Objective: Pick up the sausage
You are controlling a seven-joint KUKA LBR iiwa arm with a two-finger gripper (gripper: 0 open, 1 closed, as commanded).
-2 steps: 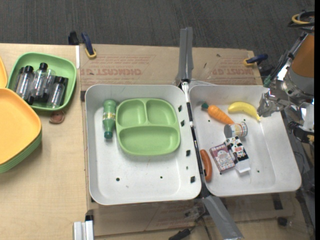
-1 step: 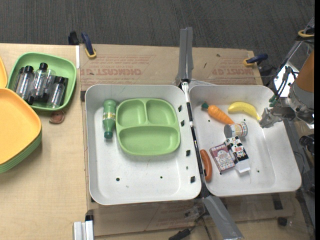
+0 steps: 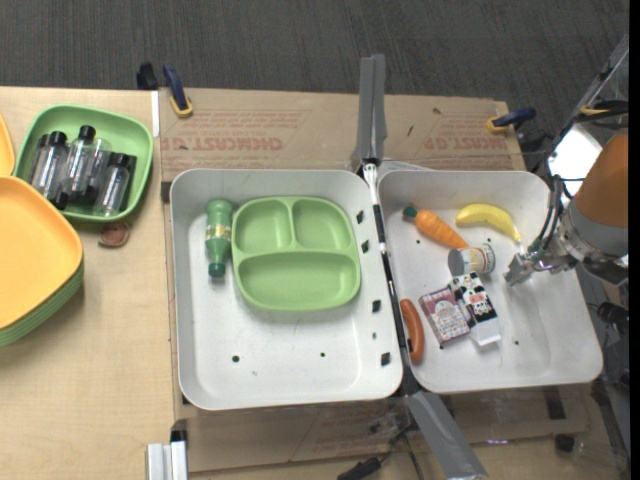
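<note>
Starting nearest the camera: the sausage (image 3: 411, 329) is found in the right bin (image 3: 560, 363), tucked against that bin's left wall, just beside the divider between the two bins. It lies flat on the floor, probably just wherever it was dropped, with its long axis running roughly near-to-far, the far end tipped slightly left. Just to its right a small pink packet (image 3: 446, 316) and a dark-patterned card (image 3: 477, 300) are seen, close but apparently not touching it.

A bit farther in, a small can (image 3: 472, 260) is lying on its side, and the gripper (image 3: 522, 268) is parked low just right of it, well apart from the sausage. Nothing is seen held in it; whether it's spread or closed can't be made out from this angle. The wall beside the sausage looks like it could get in the way, so a grab across the short axis is likely needed.

Farther back a carrot (image 3: 438, 227) and banana (image 3: 489, 218) are seen. In the left bin (image 3: 200, 368), a green tray (image 3: 295, 253) and green bottle (image 3: 218, 236) are sat, out of the way.
</note>
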